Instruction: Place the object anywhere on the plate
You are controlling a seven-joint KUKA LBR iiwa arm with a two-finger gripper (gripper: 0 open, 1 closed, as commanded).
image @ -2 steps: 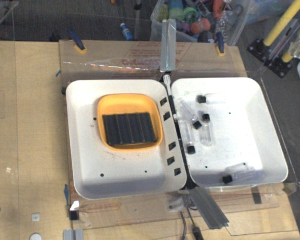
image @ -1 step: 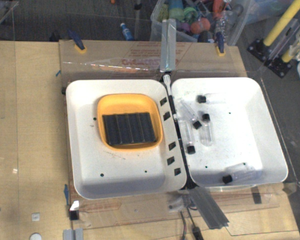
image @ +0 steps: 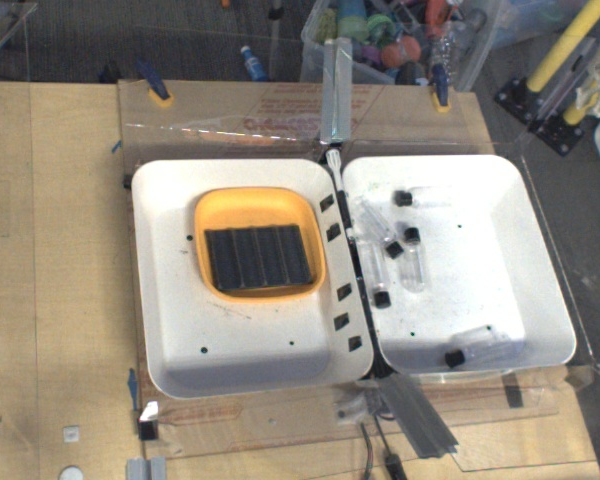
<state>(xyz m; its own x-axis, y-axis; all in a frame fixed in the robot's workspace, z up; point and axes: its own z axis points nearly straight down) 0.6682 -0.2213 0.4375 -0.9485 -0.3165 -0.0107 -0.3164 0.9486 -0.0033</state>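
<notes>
Two bins are sitting side by side on the bench [image: 50,268], the left bin [image: 170,358] holding a plate [image: 258,204] with a ridged block [image: 257,257] lying on it. The right bin [image: 520,268] is carrying several small vials [image: 400,253] clustered near its left wall, one more vial [image: 475,346] lying apart at the near edge. A box of toys [image: 405,18] is sitting behind the bins.

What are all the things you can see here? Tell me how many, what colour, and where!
White bins: two, white, side by side on the bench.
Plate: one, orange-yellow, in the left-hand bin.
Ridged block: one, black, lying on the plate.
Clear tubes with black caps: several, exact count unclear, scattered in the right-hand bin.
Box of toys: one, clear with colourful pieces, behind the bins.
Bench: one, light wood.
</notes>
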